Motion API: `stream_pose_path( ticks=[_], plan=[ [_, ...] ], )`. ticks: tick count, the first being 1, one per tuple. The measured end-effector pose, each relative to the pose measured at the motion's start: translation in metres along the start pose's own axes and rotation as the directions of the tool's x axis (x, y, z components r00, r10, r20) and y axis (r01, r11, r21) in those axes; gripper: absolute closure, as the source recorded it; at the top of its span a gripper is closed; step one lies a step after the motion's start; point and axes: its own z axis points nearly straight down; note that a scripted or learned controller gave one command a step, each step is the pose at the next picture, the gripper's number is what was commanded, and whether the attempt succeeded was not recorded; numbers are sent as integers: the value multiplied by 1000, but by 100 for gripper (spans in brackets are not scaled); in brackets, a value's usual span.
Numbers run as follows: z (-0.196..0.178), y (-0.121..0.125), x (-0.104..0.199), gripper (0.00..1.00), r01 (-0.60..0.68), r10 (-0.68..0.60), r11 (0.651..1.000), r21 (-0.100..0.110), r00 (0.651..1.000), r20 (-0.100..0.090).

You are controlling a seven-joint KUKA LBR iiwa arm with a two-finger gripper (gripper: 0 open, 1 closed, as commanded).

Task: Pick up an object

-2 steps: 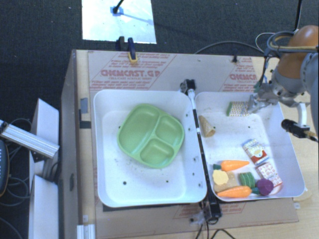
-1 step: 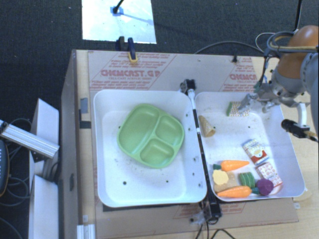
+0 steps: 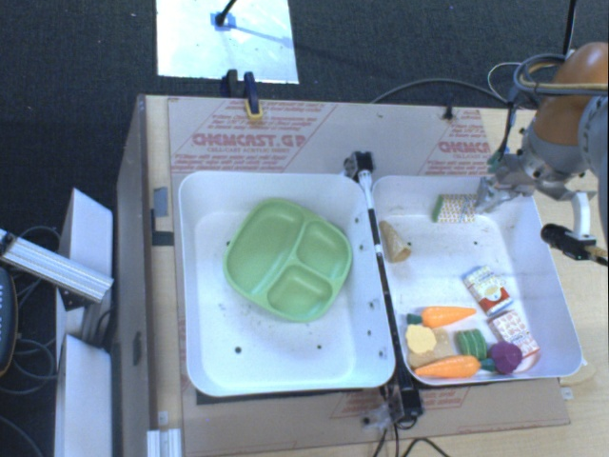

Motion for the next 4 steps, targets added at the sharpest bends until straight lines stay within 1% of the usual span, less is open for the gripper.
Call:
stream_pose_path(
  ticks=[1,2,3,4],
  plan=[
    [0,0,0,0,1,-1,1000,0,1000,0],
    [33,-3,-1,0,-11,11,1000,7,1000,-2],
    [22,-2,0,100,-9,9,1000,7,1000,-4],
    [22,-2,0,0,-8,8,1000,7,1000,-4]
  ],
)
